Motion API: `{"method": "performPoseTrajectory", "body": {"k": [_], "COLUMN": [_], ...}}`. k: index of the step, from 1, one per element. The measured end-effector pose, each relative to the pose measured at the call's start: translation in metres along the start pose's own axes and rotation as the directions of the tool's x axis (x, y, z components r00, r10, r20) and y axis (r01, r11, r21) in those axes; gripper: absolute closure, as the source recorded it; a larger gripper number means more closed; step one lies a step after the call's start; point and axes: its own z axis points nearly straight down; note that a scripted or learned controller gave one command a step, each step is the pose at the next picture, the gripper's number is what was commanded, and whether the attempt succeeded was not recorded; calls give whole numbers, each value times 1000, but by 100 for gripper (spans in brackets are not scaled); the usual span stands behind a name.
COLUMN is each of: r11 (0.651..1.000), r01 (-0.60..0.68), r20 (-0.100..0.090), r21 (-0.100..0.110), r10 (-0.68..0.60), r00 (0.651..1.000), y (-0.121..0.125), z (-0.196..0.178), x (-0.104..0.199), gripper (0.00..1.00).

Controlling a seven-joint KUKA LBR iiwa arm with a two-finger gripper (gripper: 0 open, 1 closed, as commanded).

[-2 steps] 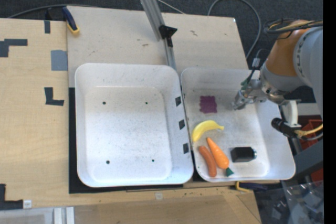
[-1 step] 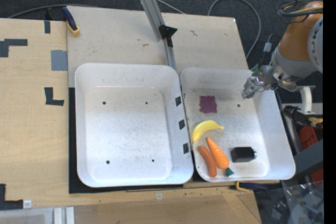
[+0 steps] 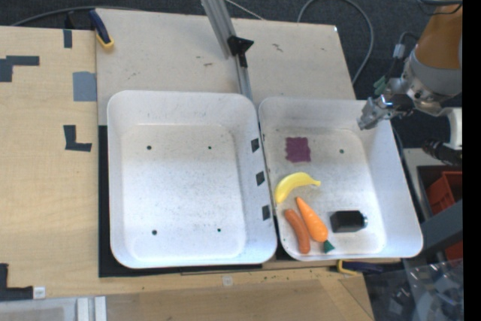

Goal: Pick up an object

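The right bin (image 3: 387, 162) holds a purple square piece (image 3: 297, 149) near its back, a yellow banana (image 3: 294, 185) in the middle, two orange carrots (image 3: 305, 222) toward the front, and a black block (image 3: 348, 221) at the front right. My gripper (image 3: 371, 113) hangs over the bin's back right corner, well apart from all of these. Nothing shows between its tips.
The left bin (image 3: 120, 162) stands beside the right one, sharing a middle wall. A slanted metal rail (image 3: 214, 4) runs down to the bins' back edge. A cable (image 3: 331, 7) loops behind the right bin. The arm's orange band (image 3: 443, 30) is at the right edge.
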Motion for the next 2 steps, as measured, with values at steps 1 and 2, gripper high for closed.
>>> {"method": "performPoseTrajectory", "body": {"k": [1,2], "r11": [1000,1000], "r01": [0,5], "r20": [0,-4], "r21": [-2,4], "r10": [0,-5], "r00": [1000,1000], "y": [1,5], "z": [-54,-59], "x": [0,58], "gripper": [100,100]}}
